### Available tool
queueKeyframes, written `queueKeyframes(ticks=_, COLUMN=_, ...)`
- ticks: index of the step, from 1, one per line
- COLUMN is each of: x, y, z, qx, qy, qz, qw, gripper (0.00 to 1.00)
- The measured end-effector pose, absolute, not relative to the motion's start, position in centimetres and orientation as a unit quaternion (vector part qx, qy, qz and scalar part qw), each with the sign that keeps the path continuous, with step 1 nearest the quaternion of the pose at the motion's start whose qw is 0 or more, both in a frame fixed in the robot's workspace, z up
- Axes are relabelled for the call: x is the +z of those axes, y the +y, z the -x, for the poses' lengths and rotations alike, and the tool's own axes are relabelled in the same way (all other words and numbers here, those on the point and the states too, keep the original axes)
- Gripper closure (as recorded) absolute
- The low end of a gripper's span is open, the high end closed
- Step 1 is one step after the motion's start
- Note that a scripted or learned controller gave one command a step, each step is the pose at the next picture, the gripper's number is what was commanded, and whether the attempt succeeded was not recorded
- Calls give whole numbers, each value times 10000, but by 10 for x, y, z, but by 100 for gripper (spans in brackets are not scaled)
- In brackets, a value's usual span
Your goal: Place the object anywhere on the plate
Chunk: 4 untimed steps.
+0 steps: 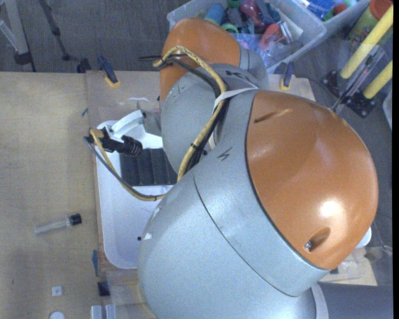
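Note:
The grey and orange arm (268,187) fills the middle and right of the camera view and covers most of both bins. Its wrist reaches left over the left white bin (115,243). The black gripper (144,168) hangs low above that bin's floor, with a yellow cable (118,177) looping around it. The arm hides whatever lies under and right of the gripper, so I cannot make out a plate or an object there.
A small clear vial with a black cap (58,223) lies on the wooden bench left of the bin. A clear tub of coloured toys (262,19) and yellow foam tubes (374,37) stand at the back. A blue clamp (110,75) grips the bench's far edge.

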State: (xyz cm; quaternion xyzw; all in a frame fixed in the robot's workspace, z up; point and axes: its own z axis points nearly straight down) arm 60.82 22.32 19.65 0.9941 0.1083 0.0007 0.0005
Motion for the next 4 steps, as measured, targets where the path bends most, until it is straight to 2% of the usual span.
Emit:
queueKeyframes(ticks=1, x=92, y=224, z=-563, qx=-24, qy=1059, qz=-9944, qw=-3, gripper=0)
queueKeyframes(ticks=2, x=91, y=225, z=-484, qx=72, qy=1003, qz=-9949, qw=-16, gripper=0)
queueKeyframes(ticks=3, x=87, y=225, z=-571, qx=9, qy=1798, qz=-9837, qw=-2, gripper=0)
queueKeyframes(ticks=4, x=97, y=226, z=-571, qx=-10, qy=1810, qz=-9835, qw=-2, gripper=100)
